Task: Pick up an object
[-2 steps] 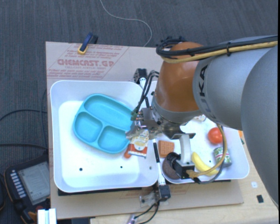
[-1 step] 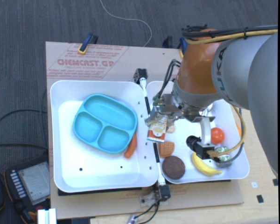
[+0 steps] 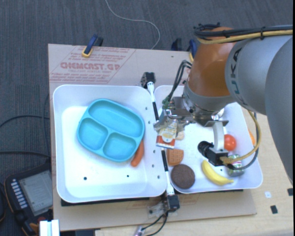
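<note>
From here I cannot tell the gripper's state. It sits over the packet, just above the cracker. I'd centre on the packet, away from the bin wall.

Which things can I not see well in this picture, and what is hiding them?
- Tool: the arm's orange band covers most of it in the camera view; whether it grips anything is unclear.
- Right bin: its far half is under the arm.
- Packet at the divider: print too small to read.
- Orange ball: partly behind a white and black arm part.
</note>
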Motion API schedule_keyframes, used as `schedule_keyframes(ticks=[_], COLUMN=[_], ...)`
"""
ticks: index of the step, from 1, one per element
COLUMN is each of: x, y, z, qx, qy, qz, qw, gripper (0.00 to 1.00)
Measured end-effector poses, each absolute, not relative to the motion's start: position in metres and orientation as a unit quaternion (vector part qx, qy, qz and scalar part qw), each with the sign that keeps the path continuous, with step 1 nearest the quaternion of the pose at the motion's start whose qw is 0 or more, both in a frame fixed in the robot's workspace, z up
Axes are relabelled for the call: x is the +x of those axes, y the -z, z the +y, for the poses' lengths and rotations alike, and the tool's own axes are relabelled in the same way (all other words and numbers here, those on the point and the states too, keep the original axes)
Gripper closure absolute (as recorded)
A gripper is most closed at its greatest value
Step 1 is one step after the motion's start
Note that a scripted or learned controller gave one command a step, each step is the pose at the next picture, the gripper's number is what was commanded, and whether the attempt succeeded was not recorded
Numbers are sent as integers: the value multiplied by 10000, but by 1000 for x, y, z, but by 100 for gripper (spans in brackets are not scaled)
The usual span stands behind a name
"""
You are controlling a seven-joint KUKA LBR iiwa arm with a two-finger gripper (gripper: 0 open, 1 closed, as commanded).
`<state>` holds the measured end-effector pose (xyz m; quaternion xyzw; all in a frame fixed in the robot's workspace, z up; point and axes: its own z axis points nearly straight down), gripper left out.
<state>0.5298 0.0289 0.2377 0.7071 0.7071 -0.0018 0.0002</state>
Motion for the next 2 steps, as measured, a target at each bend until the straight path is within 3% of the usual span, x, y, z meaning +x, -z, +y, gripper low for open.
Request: schedule_keyframes(ticks=[1, 2], x=[530, 483], y=[-247, -221], z=[29, 128], qx=[7071, 7063], qy=[24, 12], qz=[7072, 7079], qw=[1, -11], gripper=[100, 100])
